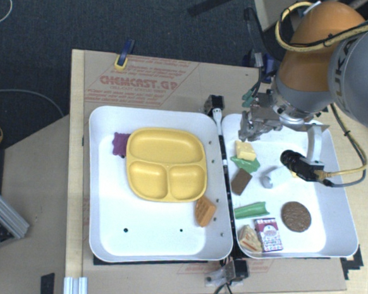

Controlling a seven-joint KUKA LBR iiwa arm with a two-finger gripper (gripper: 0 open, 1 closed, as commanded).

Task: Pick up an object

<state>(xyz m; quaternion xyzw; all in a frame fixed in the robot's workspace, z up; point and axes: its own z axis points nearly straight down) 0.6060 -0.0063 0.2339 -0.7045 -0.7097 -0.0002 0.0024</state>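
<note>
the gripper (249,130) hangs low in the right white bin (338,206) just above the pale yellow block (246,150), grip state unclear, nothing visibly held; approach step judged, next needing a centred descent and closure.

You are seeing a yellow three-compartment plastic tray (167,163) lying in the left white bin (98,187), a brown round disc (296,216) lying in the right white bin (337,212).
</note>
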